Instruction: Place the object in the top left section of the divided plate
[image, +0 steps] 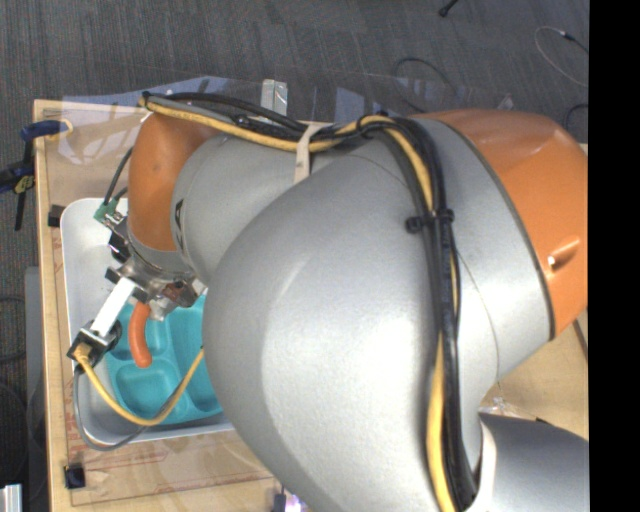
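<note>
Carrot-like orange object, one smooth slender rod, lies in my view on the glossy teal divided plate inside the white bin, just below the gripper, whose jaws I cannot make out.

A robot lab: a big arm (grey and orange) over a wooden bench, bin, clamps.

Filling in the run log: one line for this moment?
arm: over left bin | gripper: above teal divided plate | orange object: on plate beneath gripper | placement: unconfirmed
</note>
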